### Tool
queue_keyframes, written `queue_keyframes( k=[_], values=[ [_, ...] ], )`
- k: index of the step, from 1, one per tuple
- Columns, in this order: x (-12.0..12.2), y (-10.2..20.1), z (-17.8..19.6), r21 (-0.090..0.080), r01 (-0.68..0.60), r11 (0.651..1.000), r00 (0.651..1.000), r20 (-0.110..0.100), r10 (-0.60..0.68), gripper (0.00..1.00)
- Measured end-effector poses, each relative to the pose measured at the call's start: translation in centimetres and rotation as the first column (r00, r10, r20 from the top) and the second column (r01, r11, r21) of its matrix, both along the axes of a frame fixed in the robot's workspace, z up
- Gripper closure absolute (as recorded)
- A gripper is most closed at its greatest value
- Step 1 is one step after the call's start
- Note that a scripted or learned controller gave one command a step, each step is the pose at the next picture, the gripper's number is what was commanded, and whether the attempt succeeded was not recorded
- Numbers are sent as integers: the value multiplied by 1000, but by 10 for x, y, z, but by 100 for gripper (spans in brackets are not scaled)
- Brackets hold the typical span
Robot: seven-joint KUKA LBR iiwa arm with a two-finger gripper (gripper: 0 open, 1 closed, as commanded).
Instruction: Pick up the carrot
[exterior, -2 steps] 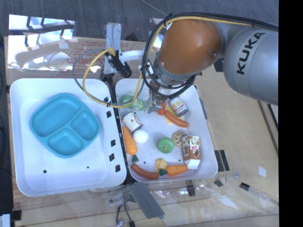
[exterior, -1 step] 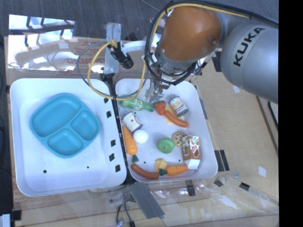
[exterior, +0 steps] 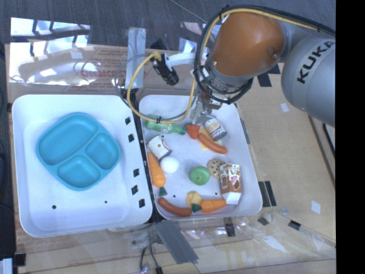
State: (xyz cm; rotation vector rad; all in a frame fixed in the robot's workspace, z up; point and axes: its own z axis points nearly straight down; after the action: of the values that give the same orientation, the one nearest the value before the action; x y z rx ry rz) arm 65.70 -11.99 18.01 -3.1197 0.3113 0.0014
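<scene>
Hovering over the far end of the right bin (exterior: pixel 251 170), the gripper (exterior: pixel 201 114) hangs below the orange wrist, and whether it is open or shut, or has anything in hold, I cannot tell, since the wrist hides most of it from above. Just under it lie a small red piece (exterior: pixel 193 131) and a little can (exterior: pixel 215 128), with a green vegetable (exterior: pixel 164 127) to the left, along the far wall. Near these, an orange sausage-like piece (exterior: pixel 213 144) slants toward the bin's middle.

The carrot (exterior: pixel 156 170) lies against the left wall of this bin, pointing along it, just beside a white egg (exterior: pixel 169 165) and below a second small can (exterior: pixel 159 147). Another carrot-like piece (exterior: pixel 212 205) rests near the front wall, next to a brown sausage (exterior: pixel 174 206). A green apple (exterior: pixel 199 175), a cookie (exterior: pixel 215 166) and a small carton (exterior: pixel 230 182) sit between.

In my judgement the reach is the step in hand, nothing lifted. The next move calls for crossing to the left wall, aligning across the carrot's narrow width and descending clear of the egg and wall. The blue tray (exterior: pixel 78 150) sits in the left bin (exterior: pixel 34 210).
</scene>
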Motion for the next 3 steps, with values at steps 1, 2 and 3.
queue_keyframes(
  k=[1, 2, 3],
  values=[
    [0, 34, 8, 4, -1, 1000, 1000, 1, 1, 100],
    [-11, -44, -78, 2, 40, 999, 999, -10, -40, 100],
    [-43, 21, -10, -2, -4, 1000, 1000, -3, 4, 100]
  ],
)
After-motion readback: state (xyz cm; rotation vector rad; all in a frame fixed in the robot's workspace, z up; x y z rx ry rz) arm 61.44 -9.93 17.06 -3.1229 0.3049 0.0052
